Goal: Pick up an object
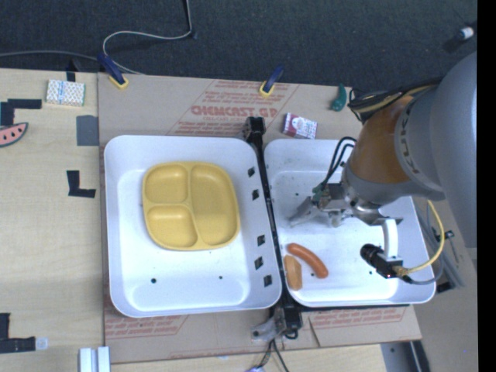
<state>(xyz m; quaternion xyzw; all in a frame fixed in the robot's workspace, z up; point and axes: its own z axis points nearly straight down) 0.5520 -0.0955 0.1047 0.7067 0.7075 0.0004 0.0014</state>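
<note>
Looking down on a cardboard-topped bench (pixel 225 111) bearing two white bins side by side. Finding two sausages lying in the right bin (pixel 341 294), toward its front left corner: red sausage (pixel 308 260) slanting across the floor, tan sausage (pixel 292 272) sitting just beside it, close against the left wall. Seeing neither being gripped. Spotting the gripper (pixel 298 215) just behind the red sausage, apart from it, over the bin's middle and pointing left toward the divider; not managing to tell whether spread or closed. Following the arm (pixel 434 146) back: reaching in from the right, wrist tilting down into the bin, orange band (pixel 378 147) sitting above it, grey bulk looming over the bin's right rim, black cable looping alongside. Moving outward: yellow plate (pixel 190 205) with three compartments lying in the left bin (pixel 124 285). Noting a small packet (pixel 298 125) behind the bins and clamps (pixel 271 84) biting the cardboard's far edge.
</note>
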